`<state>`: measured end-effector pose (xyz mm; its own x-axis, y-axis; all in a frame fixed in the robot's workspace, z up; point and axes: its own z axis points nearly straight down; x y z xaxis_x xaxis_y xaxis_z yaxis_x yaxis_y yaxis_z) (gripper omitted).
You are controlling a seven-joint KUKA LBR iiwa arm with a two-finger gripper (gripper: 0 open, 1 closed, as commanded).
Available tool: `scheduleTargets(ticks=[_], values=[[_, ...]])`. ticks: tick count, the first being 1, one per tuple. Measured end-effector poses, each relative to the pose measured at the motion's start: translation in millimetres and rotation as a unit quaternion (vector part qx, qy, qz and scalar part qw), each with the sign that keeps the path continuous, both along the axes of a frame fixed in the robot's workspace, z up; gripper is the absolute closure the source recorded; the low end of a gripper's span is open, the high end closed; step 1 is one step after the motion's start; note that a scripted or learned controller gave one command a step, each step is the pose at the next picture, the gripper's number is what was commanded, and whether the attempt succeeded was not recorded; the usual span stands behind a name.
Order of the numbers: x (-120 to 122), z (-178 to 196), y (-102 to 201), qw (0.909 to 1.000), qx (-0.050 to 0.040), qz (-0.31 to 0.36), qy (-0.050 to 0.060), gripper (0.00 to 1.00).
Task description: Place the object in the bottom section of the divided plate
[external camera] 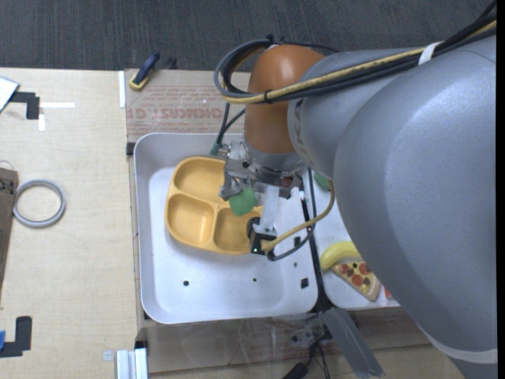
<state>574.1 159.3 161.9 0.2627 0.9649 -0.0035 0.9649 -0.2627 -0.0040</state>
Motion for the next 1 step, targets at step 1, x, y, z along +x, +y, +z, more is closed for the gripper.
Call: scheduleTargets(ticks=[1], values=[[27.2, -9.0, 68.7, 0.9998, -0.0001, 0.022, 0.0, 1.0]])
